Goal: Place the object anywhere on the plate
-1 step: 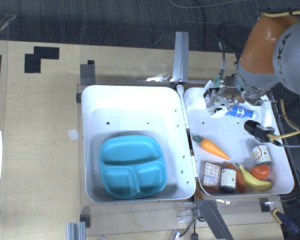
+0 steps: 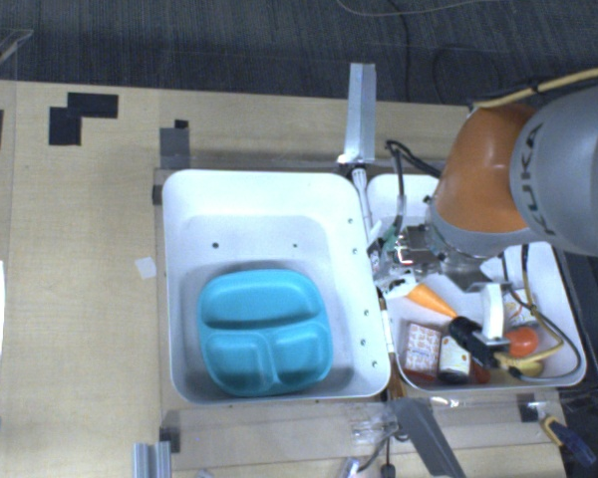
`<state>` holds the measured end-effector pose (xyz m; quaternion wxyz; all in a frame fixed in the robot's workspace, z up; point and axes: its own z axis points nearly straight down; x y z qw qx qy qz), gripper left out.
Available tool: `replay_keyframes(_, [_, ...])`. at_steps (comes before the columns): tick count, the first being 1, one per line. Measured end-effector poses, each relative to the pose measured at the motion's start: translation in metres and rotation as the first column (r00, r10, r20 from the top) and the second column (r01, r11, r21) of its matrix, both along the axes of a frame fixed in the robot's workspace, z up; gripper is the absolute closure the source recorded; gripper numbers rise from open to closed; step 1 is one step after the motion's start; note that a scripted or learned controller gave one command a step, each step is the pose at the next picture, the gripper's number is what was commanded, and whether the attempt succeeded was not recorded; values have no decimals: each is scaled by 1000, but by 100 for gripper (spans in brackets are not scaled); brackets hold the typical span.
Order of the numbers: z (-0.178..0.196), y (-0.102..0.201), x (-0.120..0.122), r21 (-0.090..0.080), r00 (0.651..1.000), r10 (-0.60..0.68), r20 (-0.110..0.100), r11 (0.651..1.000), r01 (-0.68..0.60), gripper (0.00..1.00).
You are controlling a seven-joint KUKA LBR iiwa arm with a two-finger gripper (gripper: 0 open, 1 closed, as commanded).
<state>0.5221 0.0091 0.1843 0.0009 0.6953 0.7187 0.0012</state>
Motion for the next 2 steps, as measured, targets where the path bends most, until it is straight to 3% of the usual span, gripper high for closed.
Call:
replay_keyframes(1, [-45, 110, -30, 1, 1000, 18, -1, 1000, -18, 100])
replay_keyframes(2, [-45, 109, -30, 1, 1000, 17, -1, 1000, -17, 0])
